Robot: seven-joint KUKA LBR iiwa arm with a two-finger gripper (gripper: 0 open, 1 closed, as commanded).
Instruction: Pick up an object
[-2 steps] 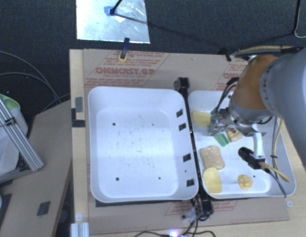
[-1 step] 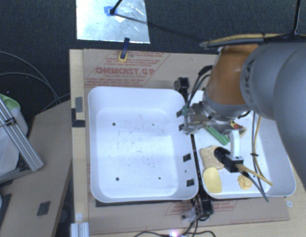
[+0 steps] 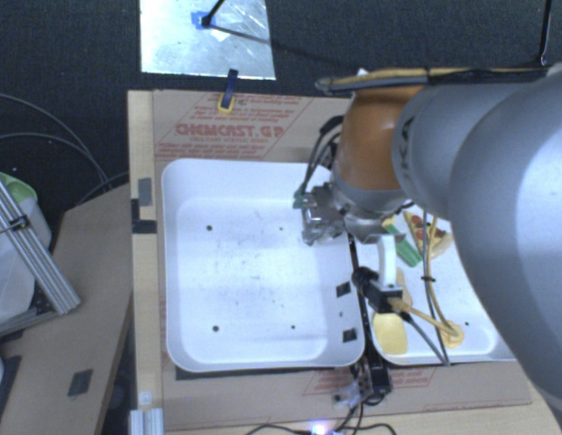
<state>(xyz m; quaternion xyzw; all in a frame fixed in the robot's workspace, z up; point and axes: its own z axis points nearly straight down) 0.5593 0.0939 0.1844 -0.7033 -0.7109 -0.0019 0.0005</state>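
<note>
A: Arm [image 3: 480,179]?
B: Fills right of frame, reaching toward centre, above the seam between the bins.
A: Bins?
B: Left bin [image 3: 245,270] at centre-left. Right bin [image 3: 476,338] at lower right, holding a yellow item [image 3: 391,332] and a green item [image 3: 407,248].
A: Gripper [image 3: 319,217]?
B: At centre, over left bin's upper right corner. Cannot tell whether apart or together.

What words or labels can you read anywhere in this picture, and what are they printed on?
"CHEMCAST GP": red print on the brown sheet behind the left bin.
Smaller red lines above and below it are too blurred to read.
Red print on the sheet's front edge, below the bins, is also too blurred to read.
</note>
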